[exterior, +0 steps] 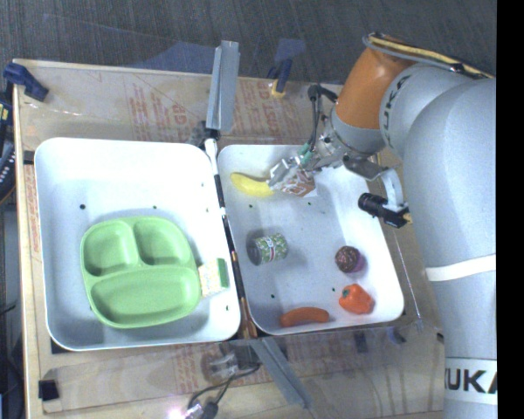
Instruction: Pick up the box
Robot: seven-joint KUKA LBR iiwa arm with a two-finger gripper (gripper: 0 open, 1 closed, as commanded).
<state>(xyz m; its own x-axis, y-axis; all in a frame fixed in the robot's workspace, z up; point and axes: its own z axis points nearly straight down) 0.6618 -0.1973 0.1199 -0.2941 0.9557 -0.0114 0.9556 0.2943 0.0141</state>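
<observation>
The pincer (293, 175) is hanging at the right bin's (386, 260) far edge; whether it is released or clenched, I cannot tell. The box (212, 277) is lying at about eight o'clock from it, well apart, in the left bin (52, 234), touching the plate (140, 271).

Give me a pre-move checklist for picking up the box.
1. Target located: small pale green box in the left white bin, against the green divided plate: ok.
2. Two-finger gripper above the box: not ok; it is in the right white bin, beside the yellow banana.
3. Nothing lying on the box: ok.
4. Grasp room on the plate side: cannot tell.
5. Gripper carrying nothing: cannot tell.
</observation>
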